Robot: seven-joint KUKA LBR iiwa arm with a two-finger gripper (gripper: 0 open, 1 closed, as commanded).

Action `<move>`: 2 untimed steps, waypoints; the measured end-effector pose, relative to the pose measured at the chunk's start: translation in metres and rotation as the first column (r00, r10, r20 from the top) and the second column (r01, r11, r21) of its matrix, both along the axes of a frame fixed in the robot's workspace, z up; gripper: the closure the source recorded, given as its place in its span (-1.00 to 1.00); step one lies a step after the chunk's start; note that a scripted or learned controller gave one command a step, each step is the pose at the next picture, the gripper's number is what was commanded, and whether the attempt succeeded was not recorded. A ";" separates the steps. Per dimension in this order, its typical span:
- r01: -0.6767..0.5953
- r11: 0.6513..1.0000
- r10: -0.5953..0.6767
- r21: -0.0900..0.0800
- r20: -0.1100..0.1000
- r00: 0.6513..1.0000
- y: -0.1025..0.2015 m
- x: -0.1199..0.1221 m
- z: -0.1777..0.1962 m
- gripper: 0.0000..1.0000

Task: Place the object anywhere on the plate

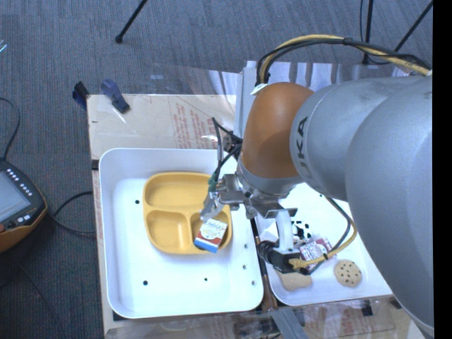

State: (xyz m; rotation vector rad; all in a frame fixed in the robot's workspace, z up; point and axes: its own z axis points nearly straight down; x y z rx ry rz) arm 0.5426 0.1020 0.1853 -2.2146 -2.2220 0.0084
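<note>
A small carton [210, 234], white with a blue base and a red patch, is seen directly below the jaws of the gripper [214, 209], over the right-hand compartment of the yellow divided plate [164, 193]. The carton sits at the plate's lower right corner, tilted, with its lower edge near the plate's rim. Whether it is pinched by the jaws or already rests loose on the plate cannot be told, since the jaw tips are hidden against the carton's top and the wrist above them; their spread cannot be judged either. The plate lies in the left white bin [127, 288], to the left of the jaws, and the position of the carton over it is judged to be deliberate, as any spot on the plate satisfies the task. The arm [339, 154] is brought in from the right and held steeply over the bin, presumably so that the carton can be lowered straight down without the bin wall being struck. In the right white bin [367, 288], to the right of and below the jaws, a round cookie [347, 273], a tan biscuit-like piece [293, 281] and a small red-and-white packet [314, 249] are left aside. Both bins are carried on the table [162, 119].
</note>
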 end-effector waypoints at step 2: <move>0.002 1.000 -0.002 0.000 -0.005 1.000 -0.001 0.000 0.008 -1.00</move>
